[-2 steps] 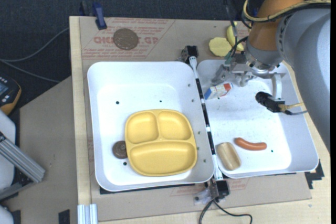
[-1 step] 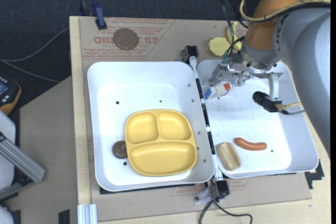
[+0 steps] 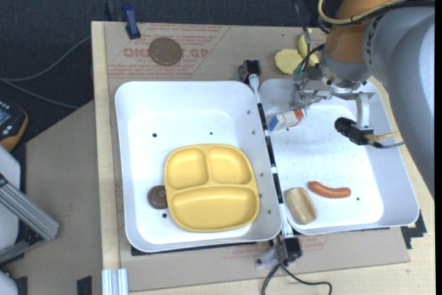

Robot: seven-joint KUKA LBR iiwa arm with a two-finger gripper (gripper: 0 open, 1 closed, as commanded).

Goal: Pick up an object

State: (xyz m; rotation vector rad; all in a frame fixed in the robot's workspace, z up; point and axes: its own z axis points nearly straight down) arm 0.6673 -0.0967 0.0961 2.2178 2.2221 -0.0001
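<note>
So in the camera view you've got 2 white bins side by side. The left bin (image 3: 131, 148) has a yellow divided plate (image 3: 209, 186) with a small brown disc (image 3: 157, 197) tucked against its left edge. The right bin (image 3: 394, 207) has a hot dog sausage (image 3: 329, 191) and a bun-looking thing (image 3: 300, 205) near the front, well apart from the action.

The gripper (image 3: 304, 97) is down at the back left corner of the right bin, just beside a small blue, white and red object (image 3: 284, 119) lying near the divider. I honestly cannot tell how the jaws stand; the wrist covers them.

What could go wrong: that little object sits tight to the bin wall, so a finger could land on the rim or just shove it aside. It's also too small and blurry to identify. A yellow item (image 3: 286, 61) behind the bin is partly cut off by the arm.
</note>
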